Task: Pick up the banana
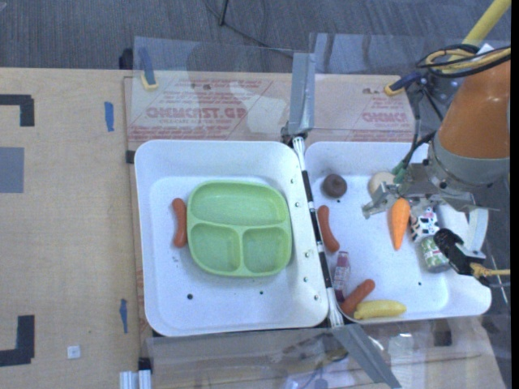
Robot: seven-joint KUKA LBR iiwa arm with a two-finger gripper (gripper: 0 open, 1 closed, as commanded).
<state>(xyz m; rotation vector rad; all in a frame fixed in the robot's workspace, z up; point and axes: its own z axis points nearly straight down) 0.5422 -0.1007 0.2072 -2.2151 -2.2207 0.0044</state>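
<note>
— Banana (379, 308) first: we see it lying flat by the near edge of the right bin (466, 298), touching a small sausage (358, 295).

— And our gripper (400, 209)?

— We find it well beyond the banana, toward the bin's far side, clamped on a carrot (398, 224) that hangs between its fingers, point down.

You see a green tray (240, 228) in the left bin (154, 168) with a sausage (179, 222) just beside it, while the right bin (357, 241) holds a carrot (398, 223), two sausages, a brown ball (333, 186) and a small can (434, 252).
</note>
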